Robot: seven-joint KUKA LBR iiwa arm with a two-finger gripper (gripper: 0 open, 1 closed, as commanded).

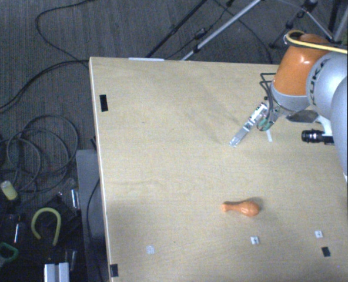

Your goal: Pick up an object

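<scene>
Lying flat on the pale wooden bench top (162, 157), the orange pear-shaped object (242, 207) sits toward the near right, narrow end pointing left, untouched. No bins appear under it; it rests on bare board. Well apart from it, farther back and to the right, the gripper (244, 134) hangs on the grey arm (327, 87), slanted down-left. Whether its fingers are apart or together cannot be told. Judgement: approach not yet begun.
</scene>
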